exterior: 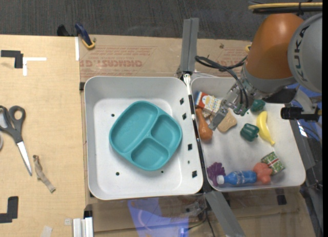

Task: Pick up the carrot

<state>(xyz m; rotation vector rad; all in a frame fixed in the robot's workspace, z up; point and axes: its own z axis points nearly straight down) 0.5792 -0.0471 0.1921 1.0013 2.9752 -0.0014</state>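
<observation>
- Bench (41,102): tan board surface on the left, cardboard sheet behind the bins with mirrored print.
- Arm (279,46): comes in from the right, grey body with the orange band bulking over the far corner of the right bin.
- Left bin (97,179): shallow, white, holds a teal divided plate (146,135) lying flat near its middle, three compartments showing.
- Right bin (294,172): shallow, white, cluttered with small items.
- Gripper (224,114): low in the far-left part of the right bin, fingers parted somewhat, nothing seen between them — the tips sit just above a tan wedge-shaped piece (227,123).
- Scissors (15,133): grey handles, lying on the bench at the far left, well apart from the bins.
- Carrot (203,126): orange, lying along the left wall of the right bin, just beside the gripper tips on their left; whether they touch it I cannot tell.
- Banana (264,127): yellow, right of the gripper, with a dark green block (249,132) just beside it.
- Blue bottle (239,178): on its side by the near wall, a purple grape bunch (216,170) at its left end, a pinkish item (262,173) and a small green carton (273,162) at its right.
- Small red-and-white carton (208,101): against the far-left area, just behind the carrot.
</observation>
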